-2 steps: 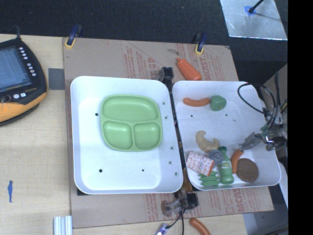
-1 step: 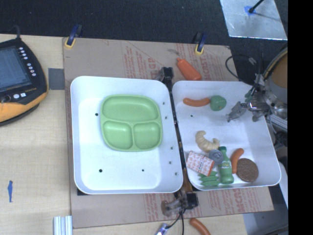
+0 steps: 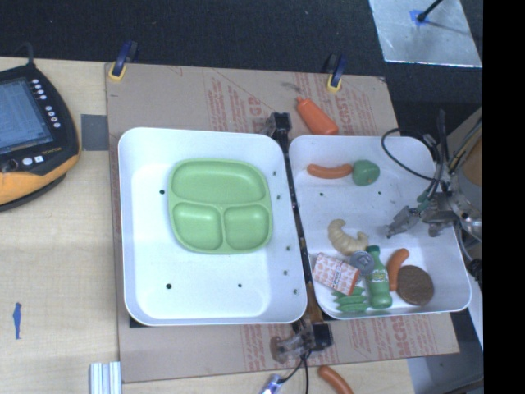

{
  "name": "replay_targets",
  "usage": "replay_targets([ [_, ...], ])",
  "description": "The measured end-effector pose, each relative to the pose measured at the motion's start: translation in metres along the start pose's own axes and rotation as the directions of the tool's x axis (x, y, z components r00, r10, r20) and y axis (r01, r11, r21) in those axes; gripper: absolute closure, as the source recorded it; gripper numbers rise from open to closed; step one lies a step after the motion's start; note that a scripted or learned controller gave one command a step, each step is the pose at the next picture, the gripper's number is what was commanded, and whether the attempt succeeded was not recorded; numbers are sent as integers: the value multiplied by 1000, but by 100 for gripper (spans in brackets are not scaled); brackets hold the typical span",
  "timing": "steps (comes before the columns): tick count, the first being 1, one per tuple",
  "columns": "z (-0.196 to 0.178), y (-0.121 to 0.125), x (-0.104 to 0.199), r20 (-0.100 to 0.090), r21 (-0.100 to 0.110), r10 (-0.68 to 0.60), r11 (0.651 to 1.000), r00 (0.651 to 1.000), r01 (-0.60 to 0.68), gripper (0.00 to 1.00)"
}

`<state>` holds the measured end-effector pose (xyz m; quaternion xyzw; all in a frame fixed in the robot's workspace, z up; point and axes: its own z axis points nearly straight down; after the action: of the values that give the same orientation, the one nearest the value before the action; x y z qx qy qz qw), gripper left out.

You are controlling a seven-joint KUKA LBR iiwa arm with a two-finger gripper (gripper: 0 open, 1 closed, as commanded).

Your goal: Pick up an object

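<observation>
My gripper (image 3: 413, 226) reaches in at the right side of the right bin (image 3: 394, 150), low over bare white floor. It is open, its two metal fingertips apart with nothing between them. Just left of it lies a pale curved banana-like piece (image 3: 346, 237). Below it are an orange sausage (image 3: 396, 266) and a brown round disc (image 3: 415, 285). A green bottle (image 3: 378, 280), a small grey can (image 3: 362, 260), a red-and-white packet (image 3: 336, 273) and green beans (image 3: 352, 304) crowd the bin's front. At the back lie a red sausage (image 3: 329, 171) and a green ball (image 3: 366, 171).
The left bin (image 3: 148, 286) holds a green divided plate (image 3: 220, 204). An orange carrot-like toy (image 3: 316, 116) lies on the cardboard behind the bins, and another orange piece (image 3: 335, 378) lies in front. A tablet pendant (image 3: 29, 134) sits at far left. Black cables (image 3: 410, 158) arc over the right bin's back corner.
</observation>
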<state>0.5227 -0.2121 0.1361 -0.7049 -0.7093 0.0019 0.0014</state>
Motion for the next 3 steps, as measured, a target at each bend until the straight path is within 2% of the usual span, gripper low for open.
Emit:
replay_targets([
  [1, -90, -17, 18, -1, -4, 2, 1000, 1000, -2, 0],
  [2, -49, 77, 33, 0, -1, 0, 1000, 1000, 0, 0],
  [3, -11, 29, 2, 1, 0, 1, 1000, 1000, -1, 0],
])
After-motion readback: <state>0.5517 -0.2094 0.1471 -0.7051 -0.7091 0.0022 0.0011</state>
